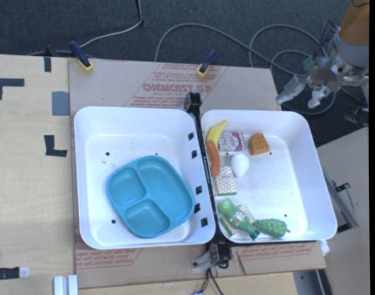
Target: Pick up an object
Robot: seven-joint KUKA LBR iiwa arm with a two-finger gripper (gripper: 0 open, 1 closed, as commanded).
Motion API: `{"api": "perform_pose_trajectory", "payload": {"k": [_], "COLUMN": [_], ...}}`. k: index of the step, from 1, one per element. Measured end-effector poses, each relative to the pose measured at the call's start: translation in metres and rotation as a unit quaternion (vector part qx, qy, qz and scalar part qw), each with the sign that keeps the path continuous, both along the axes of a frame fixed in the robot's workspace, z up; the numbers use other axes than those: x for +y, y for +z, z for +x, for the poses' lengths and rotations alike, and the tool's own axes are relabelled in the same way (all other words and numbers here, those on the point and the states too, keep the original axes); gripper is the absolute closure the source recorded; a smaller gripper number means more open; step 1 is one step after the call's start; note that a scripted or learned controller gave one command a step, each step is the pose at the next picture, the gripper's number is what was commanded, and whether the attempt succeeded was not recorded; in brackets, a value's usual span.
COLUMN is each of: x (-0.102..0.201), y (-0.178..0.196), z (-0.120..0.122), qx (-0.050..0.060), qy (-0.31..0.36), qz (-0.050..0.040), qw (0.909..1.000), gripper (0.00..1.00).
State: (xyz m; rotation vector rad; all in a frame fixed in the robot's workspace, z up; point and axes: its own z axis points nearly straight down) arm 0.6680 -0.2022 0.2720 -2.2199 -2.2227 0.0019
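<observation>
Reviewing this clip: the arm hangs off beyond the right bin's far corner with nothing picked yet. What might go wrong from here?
1. The banana, carrot, packet and egg lie crowded together by the divider; a grab there may catch two things or none.
2. They sit close to the right bin wall, so a finger could strike it.
3. The gripper is outside the bin; a low approach could clip the rim.

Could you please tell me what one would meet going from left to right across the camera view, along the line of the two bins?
Left bin → blue divided plate → right bin wall, with the orange carrot beside it → white egg → orange-brown block → gripper, up beyond the right bin's far corner.
</observation>
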Motion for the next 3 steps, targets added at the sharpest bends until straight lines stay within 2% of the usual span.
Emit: {"api": "perform_pose_trajectory", "payload": {"k": [1, 2, 3], "x": [0.014, 0.022, -0.021], "y": [-0.096, -0.182, -0.184], "z": [0.000, -0.011, -0.055], "qx": [0.001, -0.004, -0.003], "qy": [0.000, 0.001, 0.000], "qz": [0.0002, -0.0007, -0.0005], "qw": [1.0000, 1.0000, 1.0000], "gripper": [0.00, 0.00, 0.00]}}
